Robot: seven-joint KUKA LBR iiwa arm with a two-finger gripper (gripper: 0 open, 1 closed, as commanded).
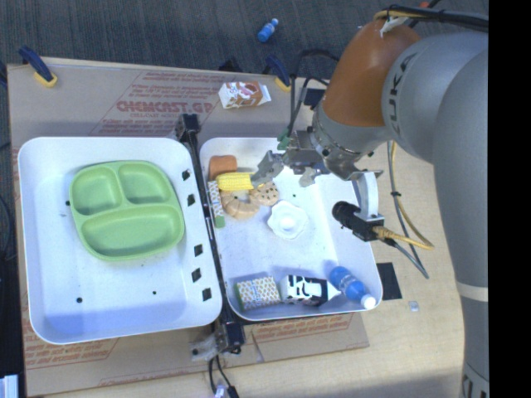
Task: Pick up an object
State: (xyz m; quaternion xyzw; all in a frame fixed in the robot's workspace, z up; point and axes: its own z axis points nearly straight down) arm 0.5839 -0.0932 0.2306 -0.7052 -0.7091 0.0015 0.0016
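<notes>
Approach step is in hand: claw (pixel 282 166), fingers spread and holding nothing, hangs over the far part of the right shallow white bin (pixel 353 255), just right of the yellow plastic corn cob (pixel 235 181), so the next move calls for lowering and closing.

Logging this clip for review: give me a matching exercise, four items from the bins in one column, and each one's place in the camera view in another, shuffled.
Things:
1. green divided plate
2. corn cob
3. blue-capped bottle
4. white cup

Places:
A. right bin, bottom right corner
B. left bin
C. right bin, middle
D. right bin, top left, near the gripper

Pairs: 1-B, 2-D, 3-A, 4-C
</notes>
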